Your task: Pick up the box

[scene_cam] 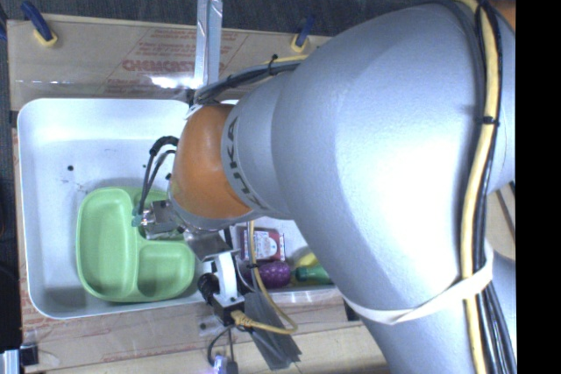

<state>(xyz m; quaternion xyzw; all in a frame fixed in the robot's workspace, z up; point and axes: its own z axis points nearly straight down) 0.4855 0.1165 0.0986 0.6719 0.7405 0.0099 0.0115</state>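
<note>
a grey kuka arm [377,179] sweeps in from the right of the frame and covers much of the view, its orange band [206,162] sitting over the middle of the white bin [53,136] at centre left. the wrist hardware below the band hangs over the bin's lower middle, and the gripper [188,236] is lost among cables and brackets there, so whether it is released or clenched cannot be told. a green two-compartment tray [114,250] lies in the lower left of the bin, its right edge just beside the wrist. the box [267,243], a small dark red carton with a pale label, lies at lower centre of the frame, partly hidden under the arm, just right of the wrist. just below it rests a purple fruit-like toy [276,274], with a yellow piece [305,259] and a green piece [314,276] close at its right. a printed cardboard sheet [131,57] lies on the bench behind the bin, held by blue clamps [37,22] at upper left and upper centre.
</note>
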